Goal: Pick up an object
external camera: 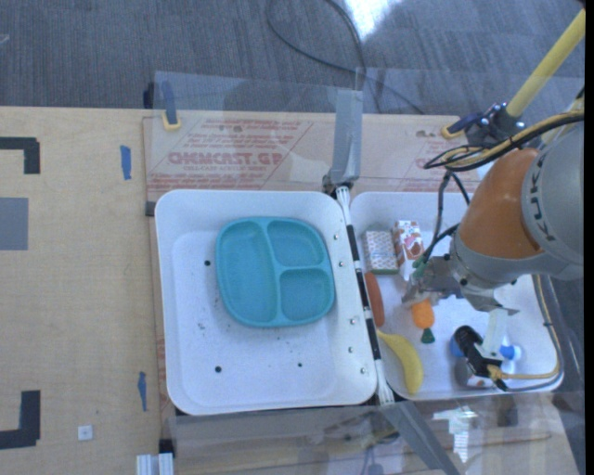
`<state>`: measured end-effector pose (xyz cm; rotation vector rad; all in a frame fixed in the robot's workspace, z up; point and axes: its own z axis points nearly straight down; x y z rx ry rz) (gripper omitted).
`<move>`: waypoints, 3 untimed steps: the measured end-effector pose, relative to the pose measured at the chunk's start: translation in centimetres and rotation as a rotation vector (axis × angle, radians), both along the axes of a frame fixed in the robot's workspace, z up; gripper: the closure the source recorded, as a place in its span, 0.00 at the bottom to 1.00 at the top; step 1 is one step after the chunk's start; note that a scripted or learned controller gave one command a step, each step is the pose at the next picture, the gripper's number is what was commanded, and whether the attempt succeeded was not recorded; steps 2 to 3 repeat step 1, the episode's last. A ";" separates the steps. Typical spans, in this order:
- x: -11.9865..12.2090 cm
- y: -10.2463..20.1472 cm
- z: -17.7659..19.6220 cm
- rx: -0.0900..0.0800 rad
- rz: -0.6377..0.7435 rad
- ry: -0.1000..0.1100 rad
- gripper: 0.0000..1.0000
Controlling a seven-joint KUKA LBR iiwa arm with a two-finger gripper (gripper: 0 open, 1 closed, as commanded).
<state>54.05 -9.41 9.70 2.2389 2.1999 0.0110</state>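
The hand (425,289) hangs low in the right bin (548,320); I cannot tell its state. A carrot (423,316) lies just below it, a banana (406,360) beyond.

A light plywood bench top (74,306) is spanning the left side, carrying black angular markings (26,154), a grey square patch (13,224) and strips of blue tape (125,162). Grey carpeted floor (139,42) is showing along the top, a bright patch of light (376,14) falling across it.
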 end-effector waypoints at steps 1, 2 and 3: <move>0.4 1.2 14.3 -0.003 -0.078 0.013 1.00; 0.4 1.2 14.3 -0.003 -0.078 0.013 1.00; 0.4 1.2 14.3 -0.003 -0.078 0.013 1.00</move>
